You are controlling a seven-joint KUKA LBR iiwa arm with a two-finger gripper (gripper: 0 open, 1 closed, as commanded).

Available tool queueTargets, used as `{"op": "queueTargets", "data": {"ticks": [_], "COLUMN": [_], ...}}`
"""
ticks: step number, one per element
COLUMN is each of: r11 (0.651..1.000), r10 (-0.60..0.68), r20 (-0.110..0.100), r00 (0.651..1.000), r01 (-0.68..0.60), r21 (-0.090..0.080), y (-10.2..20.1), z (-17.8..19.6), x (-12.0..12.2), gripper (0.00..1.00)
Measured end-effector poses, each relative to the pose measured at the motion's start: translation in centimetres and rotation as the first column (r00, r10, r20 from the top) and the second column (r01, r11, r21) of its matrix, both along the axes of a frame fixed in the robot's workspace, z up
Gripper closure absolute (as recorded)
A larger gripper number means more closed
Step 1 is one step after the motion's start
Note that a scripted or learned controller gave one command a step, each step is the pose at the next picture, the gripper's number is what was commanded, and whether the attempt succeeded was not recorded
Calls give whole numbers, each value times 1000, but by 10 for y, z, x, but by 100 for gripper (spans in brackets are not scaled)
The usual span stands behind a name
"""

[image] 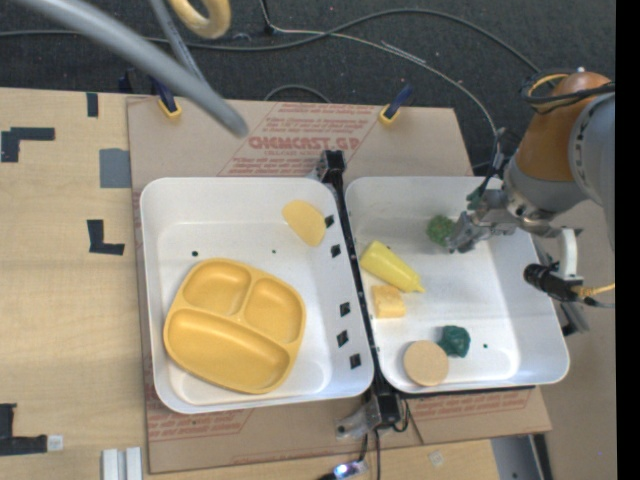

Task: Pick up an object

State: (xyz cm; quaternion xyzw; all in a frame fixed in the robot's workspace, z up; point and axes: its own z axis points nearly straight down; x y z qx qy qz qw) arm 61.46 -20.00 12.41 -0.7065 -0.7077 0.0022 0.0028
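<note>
My gripper [464,233] is low in the right bin [500,368], near its back right part, on the grey arm [560,158] that comes in from the right. A small green leafy piece [439,230] lies right against the gripper's left side; whether it is gripped is unclear. Further left in the same bin are a yellow cone-shaped piece [390,266] and a pale yellow block [388,302]. Toward the front lie a tan disc [427,362] and a dark green lump [455,341].
The left bin [160,268] holds a yellow divided plate [235,323] and a pale yellow wedge [305,221] near the black divider [345,268] between the bins. Cables [420,28] run across the dark floor behind the bench.
</note>
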Motion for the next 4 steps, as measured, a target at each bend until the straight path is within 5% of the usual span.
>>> {"op": "queueTargets", "data": {"ticks": [2,3,4], "r11": [1000,1000,1000], "r10": [1,0,3], "r20": [9,5,2], "r00": [1000,1000,1000], "r01": [-1,0,-3], "r21": [-2,0,1], "y": [-5,-4,50], "z": [99,106,92], "x": [10,10,7], "gripper": [100,100,100]}}
